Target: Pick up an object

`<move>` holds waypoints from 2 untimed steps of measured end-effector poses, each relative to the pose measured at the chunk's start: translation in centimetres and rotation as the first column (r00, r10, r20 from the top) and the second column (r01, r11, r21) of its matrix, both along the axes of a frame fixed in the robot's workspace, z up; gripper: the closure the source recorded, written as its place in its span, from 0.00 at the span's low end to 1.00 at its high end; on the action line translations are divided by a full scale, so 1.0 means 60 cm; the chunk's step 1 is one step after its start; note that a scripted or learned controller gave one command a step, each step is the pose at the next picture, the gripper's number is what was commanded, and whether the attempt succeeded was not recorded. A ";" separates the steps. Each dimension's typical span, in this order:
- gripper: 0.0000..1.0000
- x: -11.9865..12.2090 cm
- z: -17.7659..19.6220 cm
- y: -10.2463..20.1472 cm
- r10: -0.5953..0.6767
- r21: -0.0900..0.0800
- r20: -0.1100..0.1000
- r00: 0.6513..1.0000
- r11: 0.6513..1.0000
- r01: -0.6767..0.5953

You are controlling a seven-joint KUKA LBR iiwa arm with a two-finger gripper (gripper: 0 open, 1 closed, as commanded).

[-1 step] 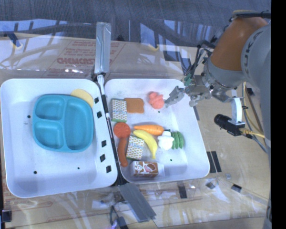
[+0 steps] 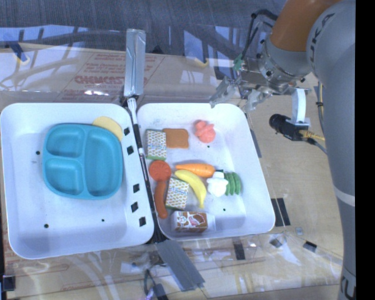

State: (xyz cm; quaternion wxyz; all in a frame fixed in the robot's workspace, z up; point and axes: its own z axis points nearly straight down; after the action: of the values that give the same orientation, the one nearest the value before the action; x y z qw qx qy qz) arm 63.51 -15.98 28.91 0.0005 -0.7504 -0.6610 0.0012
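The right bin (image 2: 257,192) holds several toy foods: a pink piece (image 2: 205,130), a brown toast slice (image 2: 176,138), a patterned packet (image 2: 156,144), a red tomato (image 2: 160,169), a carrot (image 2: 195,168), a banana (image 2: 194,187), a white garlic bulb (image 2: 217,185), a green pod (image 2: 234,183) and a small printed box (image 2: 191,221). My gripper (image 2: 236,100) hangs over the bin's far right corner, above and to the right of the pink piece. It is open, and nothing sits between its fingers.
The left bin (image 2: 25,230) holds a blue divided plate (image 2: 83,160) with a yellow piece (image 2: 110,127) at its far right corner. A metal bar (image 2: 135,61) stands behind the seam between the bins. A black cable fitting (image 2: 287,127) hangs right of the right bin.
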 end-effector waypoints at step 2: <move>0.00 -0.061 -0.087 0.031 0.118 0.001 -0.001 0.993 0.993 -0.118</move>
State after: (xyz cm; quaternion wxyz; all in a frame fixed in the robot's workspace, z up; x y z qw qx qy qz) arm 59.87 -14.15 23.69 0.0014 -0.7100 -0.7042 0.0012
